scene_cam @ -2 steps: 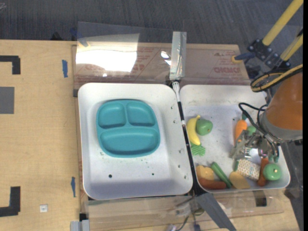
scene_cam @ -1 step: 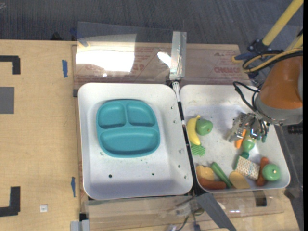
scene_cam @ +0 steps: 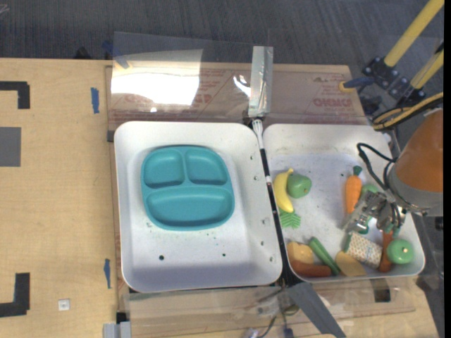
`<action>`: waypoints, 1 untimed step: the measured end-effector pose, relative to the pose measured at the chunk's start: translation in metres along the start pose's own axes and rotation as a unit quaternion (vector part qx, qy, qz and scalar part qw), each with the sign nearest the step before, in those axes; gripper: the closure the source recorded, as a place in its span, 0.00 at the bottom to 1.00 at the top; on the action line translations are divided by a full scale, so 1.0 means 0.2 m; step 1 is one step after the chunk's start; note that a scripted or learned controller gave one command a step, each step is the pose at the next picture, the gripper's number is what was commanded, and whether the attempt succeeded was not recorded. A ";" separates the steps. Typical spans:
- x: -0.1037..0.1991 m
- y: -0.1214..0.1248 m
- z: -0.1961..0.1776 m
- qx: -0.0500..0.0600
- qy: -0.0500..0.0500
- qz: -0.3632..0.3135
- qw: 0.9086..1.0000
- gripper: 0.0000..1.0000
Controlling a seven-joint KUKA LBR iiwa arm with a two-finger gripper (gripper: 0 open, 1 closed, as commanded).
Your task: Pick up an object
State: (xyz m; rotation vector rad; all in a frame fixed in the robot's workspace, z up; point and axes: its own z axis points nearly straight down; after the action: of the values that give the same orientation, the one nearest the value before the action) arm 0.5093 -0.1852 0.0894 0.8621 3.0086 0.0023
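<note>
The right bin point(scene_cam: 320, 141) holds several toy foods. A yellow banana point(scene_cam: 282, 191) lies beside a green apple point(scene_cam: 299, 186) near the bin's left wall. An orange carrot point(scene_cam: 351, 193) stands near the middle right. My gripper point(scene_cam: 369, 217) hangs low in the bin's right part, just below the carrot and just above a speckled beige block point(scene_cam: 363, 248). I see nothing held in it. A second green apple point(scene_cam: 401, 251) sits at the bin's lower right corner.
A teal divided plate point(scene_cam: 187, 188) lies in the left bin point(scene_cam: 134, 245). Along the right bin's front edge lie a green cucumber point(scene_cam: 323, 254), a red piece point(scene_cam: 308, 267), and a small green leafy piece point(scene_cam: 290, 220). A black cable point(scene_cam: 372, 167) loops above the gripper.
</note>
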 end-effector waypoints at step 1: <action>-0.57 0.34 0.01 0.001 0.001 0.033 0.999 1.00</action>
State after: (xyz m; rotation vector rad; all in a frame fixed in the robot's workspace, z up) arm 0.6430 -0.1874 0.0881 0.9622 2.9806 0.0017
